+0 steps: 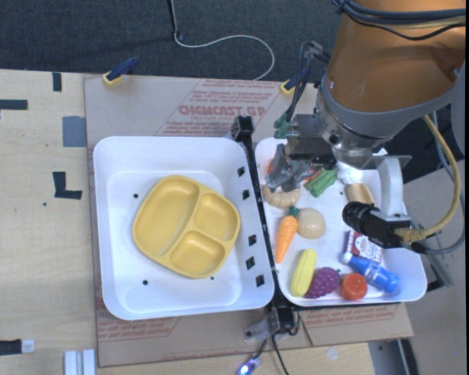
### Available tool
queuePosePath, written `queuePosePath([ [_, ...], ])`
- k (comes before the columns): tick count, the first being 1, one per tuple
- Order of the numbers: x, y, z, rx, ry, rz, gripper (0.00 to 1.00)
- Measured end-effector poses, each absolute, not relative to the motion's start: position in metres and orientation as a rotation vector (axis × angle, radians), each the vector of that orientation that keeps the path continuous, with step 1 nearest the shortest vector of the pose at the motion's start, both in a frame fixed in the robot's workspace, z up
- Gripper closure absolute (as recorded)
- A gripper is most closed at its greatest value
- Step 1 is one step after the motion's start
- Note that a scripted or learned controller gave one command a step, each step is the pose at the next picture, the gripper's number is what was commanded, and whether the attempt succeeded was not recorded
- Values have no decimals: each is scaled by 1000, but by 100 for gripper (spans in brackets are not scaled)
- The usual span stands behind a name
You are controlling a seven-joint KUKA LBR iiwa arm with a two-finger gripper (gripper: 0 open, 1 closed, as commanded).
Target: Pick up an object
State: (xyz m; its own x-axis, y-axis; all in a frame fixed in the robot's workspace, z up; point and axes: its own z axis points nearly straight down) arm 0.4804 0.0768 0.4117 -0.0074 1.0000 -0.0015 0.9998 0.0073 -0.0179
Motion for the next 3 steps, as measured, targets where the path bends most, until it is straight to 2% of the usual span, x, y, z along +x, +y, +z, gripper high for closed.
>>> queuePosePath([
  [1, 484, 74, 429, -2215, -2225, 4, 100],
  [3, 484, 75, 448, -2211, -2227, 8, 100],
])
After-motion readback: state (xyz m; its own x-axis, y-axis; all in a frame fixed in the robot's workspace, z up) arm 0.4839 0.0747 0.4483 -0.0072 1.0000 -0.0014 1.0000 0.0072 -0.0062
